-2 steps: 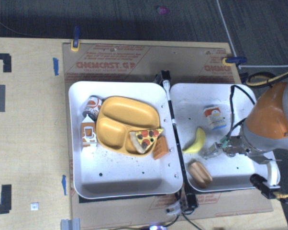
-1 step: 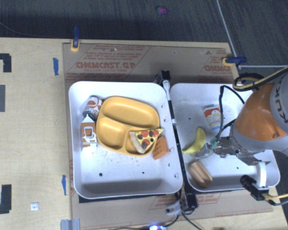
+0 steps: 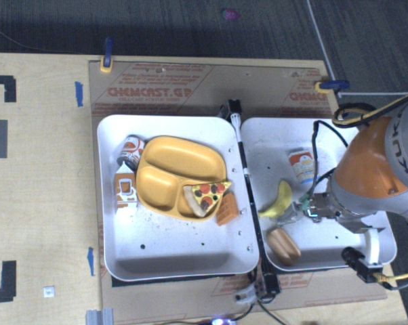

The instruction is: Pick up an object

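Observation:
In the right bin (image 3: 326,131) a yellow banana (image 3: 279,200) lies near the left wall. A brown bread roll (image 3: 283,245) rests just below it, by the front rim. Further back lies a white packet with an orange label (image 3: 301,166). My gripper (image 3: 304,207) is low in this bin, just right of the banana's lower end and above the roll. The orange band of the arm (image 3: 370,164) hides the bin's right part.
The left bin (image 3: 170,259) holds a yellow divided tray (image 3: 173,171) with a pizza slice (image 3: 204,198), an orange wedge (image 3: 227,210), a small can (image 3: 129,151) and a carton (image 3: 125,188). A black divider (image 3: 248,188) separates the bins.

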### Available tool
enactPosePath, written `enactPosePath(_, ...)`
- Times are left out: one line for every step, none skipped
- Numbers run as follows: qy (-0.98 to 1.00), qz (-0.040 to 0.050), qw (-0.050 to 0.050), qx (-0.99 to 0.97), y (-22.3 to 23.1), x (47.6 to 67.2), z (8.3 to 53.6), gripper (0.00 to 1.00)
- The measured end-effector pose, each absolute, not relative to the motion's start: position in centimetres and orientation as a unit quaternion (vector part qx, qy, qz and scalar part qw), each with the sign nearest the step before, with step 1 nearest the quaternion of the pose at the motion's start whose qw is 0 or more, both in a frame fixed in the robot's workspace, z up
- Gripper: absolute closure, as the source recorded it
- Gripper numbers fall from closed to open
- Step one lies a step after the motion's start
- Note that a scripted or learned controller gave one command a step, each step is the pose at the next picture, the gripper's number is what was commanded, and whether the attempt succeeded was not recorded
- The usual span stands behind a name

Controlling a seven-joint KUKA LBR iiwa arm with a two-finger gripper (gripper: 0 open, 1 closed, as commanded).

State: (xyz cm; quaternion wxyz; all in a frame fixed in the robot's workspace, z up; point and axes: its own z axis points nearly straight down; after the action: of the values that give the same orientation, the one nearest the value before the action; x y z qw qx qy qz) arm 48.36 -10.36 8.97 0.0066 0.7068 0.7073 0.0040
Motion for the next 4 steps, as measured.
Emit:
enactPosePath(0.706, 0.0021, 0.010, 0.708, -9.96, 48.32, 8.93, 0.00)
enactPosePath(0.707, 0.0032, 0.008, 0.708, -10.12, 48.34, 8.95, 0.00)
enactPosePath(0.706, 0.0017, 0.011, 0.709, -9.73, 48.32, 8.92, 0.00)
enactPosePath(0.707, 0.0033, 0.008, 0.707, -9.95, 48.34, 8.95, 0.00)
